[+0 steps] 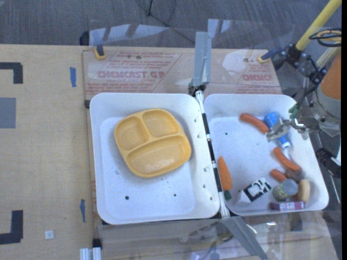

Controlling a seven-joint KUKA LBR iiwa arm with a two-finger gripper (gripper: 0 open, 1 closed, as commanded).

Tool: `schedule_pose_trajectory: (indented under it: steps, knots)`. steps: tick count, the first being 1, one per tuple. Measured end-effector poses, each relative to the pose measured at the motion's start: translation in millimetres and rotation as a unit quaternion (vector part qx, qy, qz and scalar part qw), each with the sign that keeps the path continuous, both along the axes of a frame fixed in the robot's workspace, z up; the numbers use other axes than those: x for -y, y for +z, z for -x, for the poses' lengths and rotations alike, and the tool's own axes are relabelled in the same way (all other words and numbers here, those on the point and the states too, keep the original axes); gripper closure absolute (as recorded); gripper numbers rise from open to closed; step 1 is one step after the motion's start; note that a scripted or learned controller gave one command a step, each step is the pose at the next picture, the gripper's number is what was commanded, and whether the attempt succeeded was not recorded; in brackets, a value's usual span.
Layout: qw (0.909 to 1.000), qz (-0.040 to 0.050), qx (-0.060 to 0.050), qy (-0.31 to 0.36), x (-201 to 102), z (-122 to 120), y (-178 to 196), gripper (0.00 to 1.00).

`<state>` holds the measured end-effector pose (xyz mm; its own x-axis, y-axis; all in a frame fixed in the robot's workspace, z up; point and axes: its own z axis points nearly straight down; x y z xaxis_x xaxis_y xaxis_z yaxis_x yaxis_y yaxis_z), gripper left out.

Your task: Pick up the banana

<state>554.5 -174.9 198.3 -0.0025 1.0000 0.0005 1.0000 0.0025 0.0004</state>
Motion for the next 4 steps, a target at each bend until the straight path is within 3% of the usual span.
schedule_pose_trajectory:
  steps: [1,2,3,4]
  knots:
    - [0.9955,-0.0002,-0.001,-0.094,-79.7,49.9,-90.6,0.00]
    - [0.9813,0.0006,0.000,-0.193,-82.0,-12.4,39.5,0.00]
    - [0.9644,0.0002,-0.002,-0.264,-115.3,48.7,-14.7,0.00]
    - [0.9679,0.0003,-0.003,-0.251,-204.9,76.2,-14.7,0.00]
